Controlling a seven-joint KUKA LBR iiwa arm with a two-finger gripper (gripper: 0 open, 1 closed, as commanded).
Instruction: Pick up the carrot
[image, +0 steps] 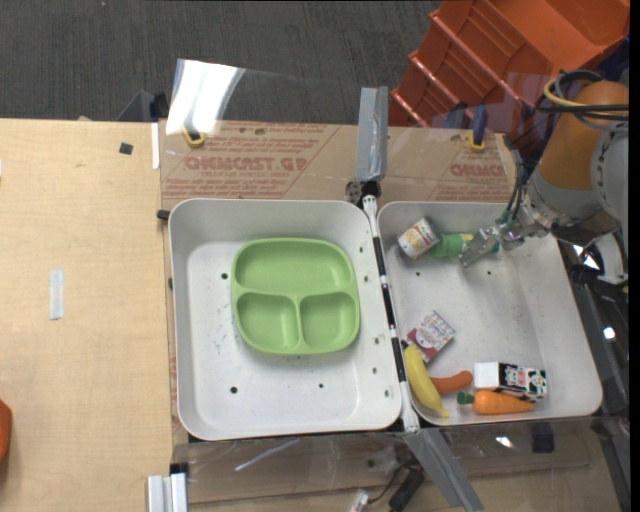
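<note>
Right now I see a light wooden bench (80, 300) carrying two shallow white bins side by side, with printed cardboard (270, 160) behind them and dark carpet (250, 50) beyond. An orange stepped structure (500, 50) stands at the far right, behind the arm.

In the left bin (190, 330) lies a green divided plate (296, 295), roughly central, with three compartments. The right bin (560, 330) holds the rest. The carrot (502, 403) lies along its near edge toward the near right corner, tip pointing right. Touching it from behind is a small white and patterned box (510, 377). Just left of the carrot lies a small red-orange piece (452, 381), and beside that a banana (423, 381) runs along the bin's left wall. A small printed packet (431, 333) sits behind the banana.

My gripper (482, 246) is low at the far edge of the right bin, well apart from the carrot. Beside it lie a can (418, 239) and a green object (453, 243). I cannot tell how far its fingers are spread, nor whether they grip anything.
</note>
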